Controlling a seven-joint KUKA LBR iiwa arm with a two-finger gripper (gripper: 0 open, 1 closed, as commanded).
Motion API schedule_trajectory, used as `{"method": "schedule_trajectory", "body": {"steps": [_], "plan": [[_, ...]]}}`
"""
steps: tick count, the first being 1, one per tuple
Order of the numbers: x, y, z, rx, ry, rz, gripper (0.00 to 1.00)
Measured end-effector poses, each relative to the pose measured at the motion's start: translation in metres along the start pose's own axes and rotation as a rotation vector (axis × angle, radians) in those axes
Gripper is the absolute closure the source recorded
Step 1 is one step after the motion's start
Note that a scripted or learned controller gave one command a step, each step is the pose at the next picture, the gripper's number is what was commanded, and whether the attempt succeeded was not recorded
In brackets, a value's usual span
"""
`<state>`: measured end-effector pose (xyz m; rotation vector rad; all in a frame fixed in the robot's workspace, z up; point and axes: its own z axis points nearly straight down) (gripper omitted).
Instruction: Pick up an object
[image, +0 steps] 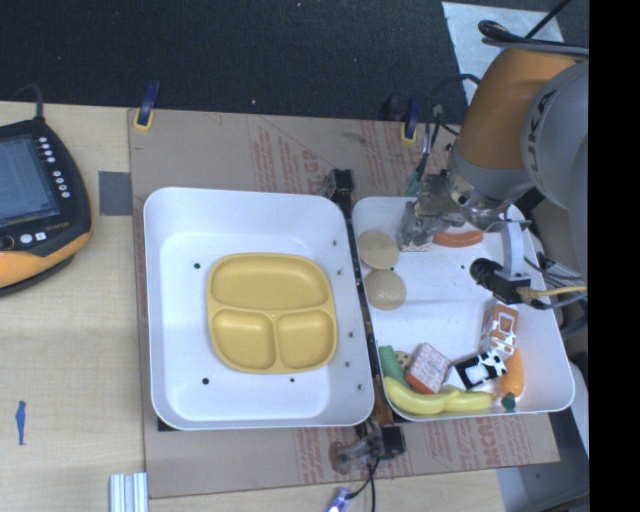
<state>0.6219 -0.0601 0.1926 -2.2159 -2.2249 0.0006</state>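
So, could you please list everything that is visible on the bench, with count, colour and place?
Shallow plastic bins: 2, white, side by side, left and right.
Three-compartment plate: 1, yellow, middle of left bin.
Round flat discs: 2, beige, right bin's left side.
Sausage-shaped toy: 1, red-orange, right bin's far edge.
Toy banana: 1, yellow, right bin's near edge.
Toy carrot: 1, orange, near right corner.
Small box: 1, reddish, beside banana.
Handheld control pendant: 1, grey-orange, bench's left.
Gripper: 1, grey, over right bin's far side.
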Motion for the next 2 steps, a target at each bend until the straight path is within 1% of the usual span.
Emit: {"method": "schedule_trajectory", "body": {"steps": [1,2], "plan": [[-0.033,0.004,0.081,0.004,-0.002,0.000,1.00],[-0.040,-0.049,0.102,0.005,-0.002,-0.002,1.00]]}}
